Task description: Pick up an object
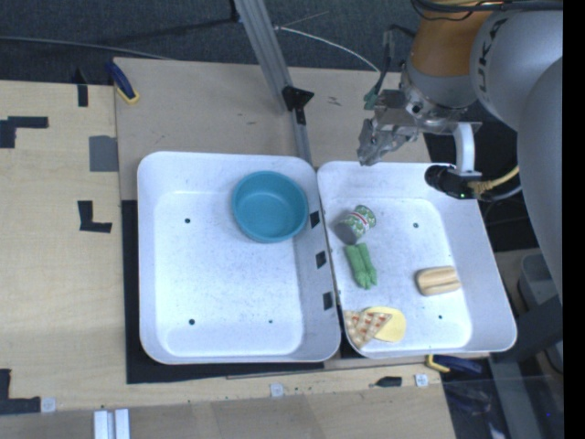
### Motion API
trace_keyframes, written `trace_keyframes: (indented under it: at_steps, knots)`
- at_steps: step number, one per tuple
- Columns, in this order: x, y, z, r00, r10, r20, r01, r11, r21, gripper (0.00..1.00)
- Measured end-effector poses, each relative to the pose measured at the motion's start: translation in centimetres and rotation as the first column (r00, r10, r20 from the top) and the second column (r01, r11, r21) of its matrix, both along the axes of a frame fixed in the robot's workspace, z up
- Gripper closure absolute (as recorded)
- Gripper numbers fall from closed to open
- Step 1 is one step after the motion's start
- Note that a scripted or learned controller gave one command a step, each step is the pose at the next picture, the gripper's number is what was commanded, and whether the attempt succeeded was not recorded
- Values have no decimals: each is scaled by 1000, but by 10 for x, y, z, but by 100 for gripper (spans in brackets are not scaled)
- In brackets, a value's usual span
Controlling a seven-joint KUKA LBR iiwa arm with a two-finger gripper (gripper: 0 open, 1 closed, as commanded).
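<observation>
My gripper [373, 151] hangs over the far left corner of the right bin [475, 273], with nothing visible between its fingers. Below it in that bin lie a small green-and-white can [356, 222] on its side, a green vegetable toy [361, 265], a tan bread-like block [437, 280] and a yellow pizza slice toy [375, 325]. A blue bowl [269, 206] stands in the far part of the left bin [183, 282]. The gripper is well above and behind the can.
A slanted metal pole [270, 58] crosses the back of the bench down to the gap between the bins. Black cable and a connector [448, 179] hang near the right bin's far edge. Tape marks lie on the bench at the left.
</observation>
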State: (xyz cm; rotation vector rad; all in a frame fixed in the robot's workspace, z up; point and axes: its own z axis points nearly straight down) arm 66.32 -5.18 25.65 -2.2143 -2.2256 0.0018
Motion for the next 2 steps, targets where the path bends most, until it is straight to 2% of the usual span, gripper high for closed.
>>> trace_keyframes:
  at_steps: [1, 2]
  knots:
    - [8, 55, -1, 1000, 2, 1, -2, 1000, 0, 100]
    - [-4, 107, -14, 1000, 0, -1, 0, 1000, -1, 100]
